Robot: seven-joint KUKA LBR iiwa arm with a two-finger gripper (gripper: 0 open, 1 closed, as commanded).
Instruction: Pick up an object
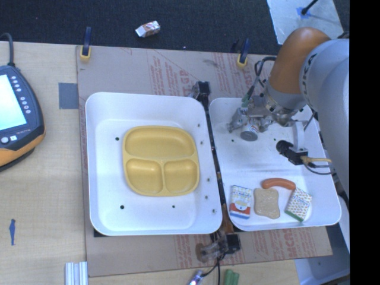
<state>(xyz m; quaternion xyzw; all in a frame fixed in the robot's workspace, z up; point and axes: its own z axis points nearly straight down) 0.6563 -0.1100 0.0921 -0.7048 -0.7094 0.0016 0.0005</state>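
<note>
Picking anything here means you've got to bring the gripper [249,126] down the right bin [237,177] first; it sits over the bare far end, well apart from the goods. Can't tell from this angle how the jaws stand. Your targets line the near edge: small carton [240,202], bread slice [266,203], sausage [278,184], green packet [298,205]. I'd go for the sausage, since it lies slightly clear of the others.

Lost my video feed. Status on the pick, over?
Tool low over right bin, far end. Sausage, bread slice, two small cartons at near edge, untouched. Nothing blocking them.
</note>
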